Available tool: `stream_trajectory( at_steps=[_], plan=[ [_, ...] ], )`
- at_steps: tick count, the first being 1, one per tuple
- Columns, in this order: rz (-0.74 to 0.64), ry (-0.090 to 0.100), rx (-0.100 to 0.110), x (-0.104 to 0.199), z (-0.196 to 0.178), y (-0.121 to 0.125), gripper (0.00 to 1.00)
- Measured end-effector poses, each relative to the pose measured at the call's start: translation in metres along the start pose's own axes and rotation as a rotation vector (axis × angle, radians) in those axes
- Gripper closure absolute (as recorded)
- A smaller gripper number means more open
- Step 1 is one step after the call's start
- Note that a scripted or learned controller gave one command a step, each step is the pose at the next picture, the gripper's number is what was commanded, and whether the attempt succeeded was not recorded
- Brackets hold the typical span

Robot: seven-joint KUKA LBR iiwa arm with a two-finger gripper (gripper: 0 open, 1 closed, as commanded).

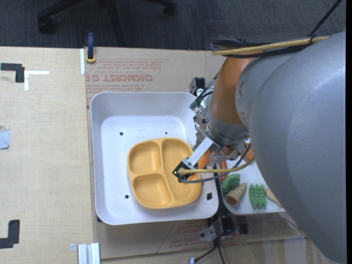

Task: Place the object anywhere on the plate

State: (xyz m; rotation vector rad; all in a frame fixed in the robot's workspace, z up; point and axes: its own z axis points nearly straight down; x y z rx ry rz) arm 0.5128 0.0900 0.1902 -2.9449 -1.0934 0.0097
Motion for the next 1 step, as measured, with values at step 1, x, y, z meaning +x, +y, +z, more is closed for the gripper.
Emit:
stream_trajectory(
  at_steps=[1],
  plan=[
    [-0.001,0.0,0.0,-0.0001,-0.0001,0.0002,0.0]
  ],
)
